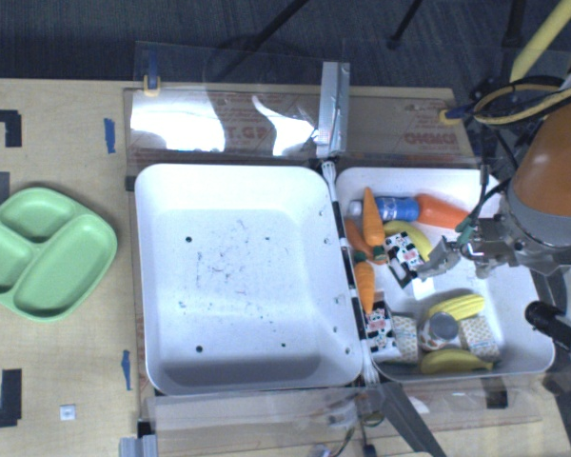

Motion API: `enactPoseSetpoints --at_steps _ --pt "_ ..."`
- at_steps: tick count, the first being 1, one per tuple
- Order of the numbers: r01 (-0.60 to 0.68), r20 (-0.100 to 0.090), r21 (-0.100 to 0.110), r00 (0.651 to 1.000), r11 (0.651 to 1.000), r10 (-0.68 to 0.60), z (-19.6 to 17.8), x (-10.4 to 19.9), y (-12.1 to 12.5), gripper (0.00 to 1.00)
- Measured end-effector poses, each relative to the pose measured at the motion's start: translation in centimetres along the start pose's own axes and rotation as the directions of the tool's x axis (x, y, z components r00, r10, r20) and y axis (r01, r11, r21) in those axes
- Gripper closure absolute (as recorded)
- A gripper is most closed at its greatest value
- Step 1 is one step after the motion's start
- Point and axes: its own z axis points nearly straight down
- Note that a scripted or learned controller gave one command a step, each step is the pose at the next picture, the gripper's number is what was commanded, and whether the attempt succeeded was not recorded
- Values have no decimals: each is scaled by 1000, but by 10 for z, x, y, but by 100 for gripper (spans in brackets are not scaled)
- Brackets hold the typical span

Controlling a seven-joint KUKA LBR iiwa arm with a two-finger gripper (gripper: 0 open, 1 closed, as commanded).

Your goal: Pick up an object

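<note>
One arm over right bin (528, 346) — jaws (436, 260) beside black-and-white toy (406, 253), opening unclear.

bins (238, 193) white | tray (43, 252) green | carrot (372, 219) orange | banana (454, 306) yellow

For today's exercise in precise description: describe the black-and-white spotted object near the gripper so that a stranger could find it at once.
Start at the right white bin, the one crowded with toys. Near its middle, just left of the gripper, lies the spotted object, below a yellow banana and right of the orange carrots. Its neighbours are plain orange or yellow; it is white with black patches.
</note>
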Motion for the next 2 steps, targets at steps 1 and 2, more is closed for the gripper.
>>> enactPoseSetpoints --at_steps 1,2 --pt "-80 8 -26 997 996 80 123 -45 -7 0" --pt "-82 8 -29 997 996 83 113 -46 -7 100"
